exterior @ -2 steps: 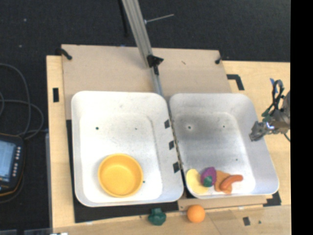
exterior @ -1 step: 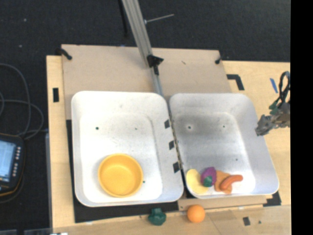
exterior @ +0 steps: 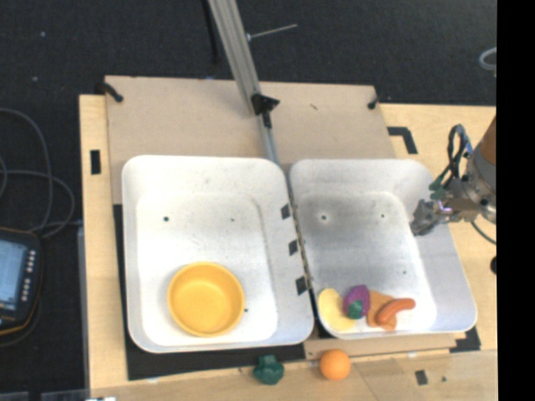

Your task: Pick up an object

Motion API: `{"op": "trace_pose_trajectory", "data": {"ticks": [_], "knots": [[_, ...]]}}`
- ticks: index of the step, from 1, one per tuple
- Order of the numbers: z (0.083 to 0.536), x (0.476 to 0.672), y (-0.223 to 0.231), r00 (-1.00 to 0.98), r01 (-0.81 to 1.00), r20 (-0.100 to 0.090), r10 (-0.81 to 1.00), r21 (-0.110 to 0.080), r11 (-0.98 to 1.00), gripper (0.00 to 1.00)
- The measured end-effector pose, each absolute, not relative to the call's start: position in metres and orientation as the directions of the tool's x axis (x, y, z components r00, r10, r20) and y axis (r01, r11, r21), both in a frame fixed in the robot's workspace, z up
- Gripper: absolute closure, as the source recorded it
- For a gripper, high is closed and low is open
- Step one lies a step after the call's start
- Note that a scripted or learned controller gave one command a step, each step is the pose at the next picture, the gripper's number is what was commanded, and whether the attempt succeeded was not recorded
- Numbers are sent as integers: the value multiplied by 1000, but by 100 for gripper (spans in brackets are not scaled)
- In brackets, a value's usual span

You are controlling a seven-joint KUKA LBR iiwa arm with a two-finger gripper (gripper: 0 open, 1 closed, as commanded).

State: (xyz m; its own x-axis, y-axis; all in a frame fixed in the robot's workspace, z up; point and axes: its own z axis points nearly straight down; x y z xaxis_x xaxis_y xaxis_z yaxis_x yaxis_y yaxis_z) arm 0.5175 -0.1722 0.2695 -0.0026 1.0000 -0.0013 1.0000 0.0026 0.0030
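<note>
The gripper [exterior: 426,216] is seen over the right rim of the right bin [exterior: 351,190]; whether it is wide or narrow cannot be told. 4 toys [exterior: 366,306] are clustered in that bin's near corner. A yellow bowl [exterior: 206,298] is held in the left bin [exterior: 201,190].

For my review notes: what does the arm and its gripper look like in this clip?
At the right edge of the camera view the arm shows an orange-brown band above a grey wrist section. Dark cables loop along its left side down toward the wrist. Below that the gripper is a small grey metal part with dark patches, seen over the right bin's rim. Finer markings are too blurred to make out.
</note>
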Motion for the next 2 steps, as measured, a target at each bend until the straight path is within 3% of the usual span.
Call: {"op": "trace_pose_trajectory", "data": {"ticks": [2], "knots": [[277, 528, -72, -8, 1000, 2, 1000, 1, 8, 100]]}}
